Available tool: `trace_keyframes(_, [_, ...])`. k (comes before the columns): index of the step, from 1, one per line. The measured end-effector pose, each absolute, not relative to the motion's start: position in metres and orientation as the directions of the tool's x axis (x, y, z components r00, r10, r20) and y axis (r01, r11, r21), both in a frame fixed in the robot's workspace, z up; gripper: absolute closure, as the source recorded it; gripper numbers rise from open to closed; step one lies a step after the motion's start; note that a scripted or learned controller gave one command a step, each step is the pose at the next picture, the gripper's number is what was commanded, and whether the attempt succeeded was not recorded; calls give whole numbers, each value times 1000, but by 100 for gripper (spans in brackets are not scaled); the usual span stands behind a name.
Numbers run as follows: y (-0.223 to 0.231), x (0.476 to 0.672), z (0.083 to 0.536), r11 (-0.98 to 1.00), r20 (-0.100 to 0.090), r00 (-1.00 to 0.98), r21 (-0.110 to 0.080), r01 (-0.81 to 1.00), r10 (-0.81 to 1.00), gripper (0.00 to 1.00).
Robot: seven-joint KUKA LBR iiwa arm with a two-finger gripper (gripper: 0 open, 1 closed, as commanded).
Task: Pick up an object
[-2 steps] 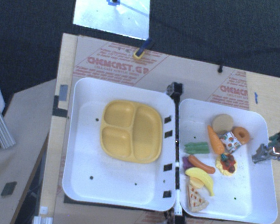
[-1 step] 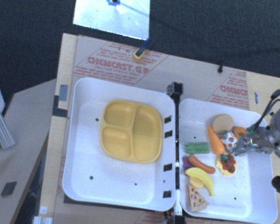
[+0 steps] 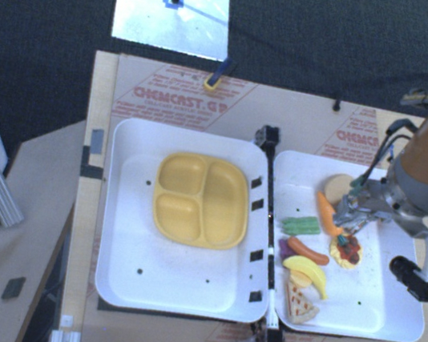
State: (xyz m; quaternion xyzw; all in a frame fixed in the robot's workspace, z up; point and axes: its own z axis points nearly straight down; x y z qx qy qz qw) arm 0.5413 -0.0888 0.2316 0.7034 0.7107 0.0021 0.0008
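Note:
The right bin (image 3: 387, 310) holds several toy foods. An orange carrot (image 3: 325, 211) lies beside a green bean piece (image 3: 301, 224), with a red sausage (image 3: 307, 250), a yellow banana (image 3: 308, 270) and a waffle-patterned wedge (image 3: 300, 304) nearer the front. A tan disc (image 3: 338, 184) sits at the back. A small round piece with red topping (image 3: 346, 252) lies just below my gripper (image 3: 350, 218). The gripper hangs low over the bin, between the carrot's right end and that topped piece. I see nothing held in it.
The left bin (image 3: 120, 219) carries a yellow three-compartment plate (image 3: 199, 200). A black divider with clips (image 3: 265, 215) runs between the bins. A black fitting (image 3: 411, 278) sticks out from the arm over the right bin's right side.

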Motion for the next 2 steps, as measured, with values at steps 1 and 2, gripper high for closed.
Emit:
trace_keyframes(1, [-34, 543, 219, 10, 2, -10, 1, 1000, 1000, 100])
trace_keyframes(2, [-9, 546, 227, 8, 1, -8, 2, 1000, 1000, 100])
